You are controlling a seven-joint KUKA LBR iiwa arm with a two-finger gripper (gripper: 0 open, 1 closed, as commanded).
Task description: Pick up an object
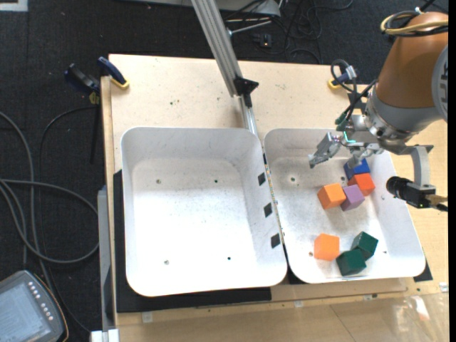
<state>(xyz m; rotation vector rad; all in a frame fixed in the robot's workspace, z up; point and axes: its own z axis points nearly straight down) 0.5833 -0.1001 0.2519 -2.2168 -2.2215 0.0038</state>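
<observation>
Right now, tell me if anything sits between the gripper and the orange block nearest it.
Nothing visible does. The gripper hangs over bare floor of the right bin, and the orange block lies just below it in the view. The purple block touches that block's right side, away from the gripper.

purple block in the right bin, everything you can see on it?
The purple block is a small, matte, pale lilac cube, looking like foam or painted wood, sitting slightly rotated on the right bin floor. It is pressed between an orange block to its left and a red-orange block up-right. The hand hovers above-left, apart from it.
</observation>
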